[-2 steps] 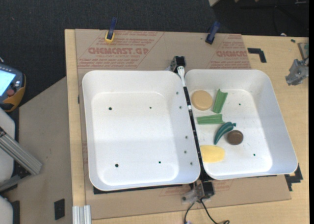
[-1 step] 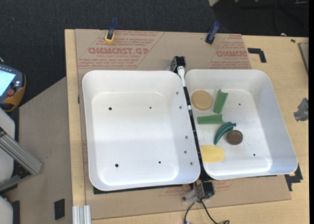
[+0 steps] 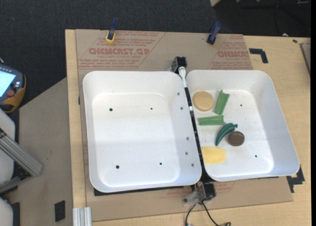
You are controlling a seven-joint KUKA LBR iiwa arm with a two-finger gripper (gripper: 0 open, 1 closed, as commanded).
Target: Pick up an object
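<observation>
Objects sit in the right bin (image 3: 276, 116), along its left wall: a tan disc (image 3: 203, 101), a slanted green block (image 3: 221, 101), a flat green strip (image 3: 211, 120), a dark green pod (image 3: 225, 131) touching a brown ball (image 3: 235, 138), and a yellow piece (image 3: 214, 155) nearest the tabletop's (image 3: 148, 47) front edge. Whether my pincer is released or clenched, I cannot tell.

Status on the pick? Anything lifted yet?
Done: nothing visibly; no lift yet. All the objects lie loose in the right bin: tan disc, two green sticks, dark green curved piece, brown ball, yellow piece. In hand: nothing. Left: the whole pick, meaning approach, grasp and lift.
</observation>
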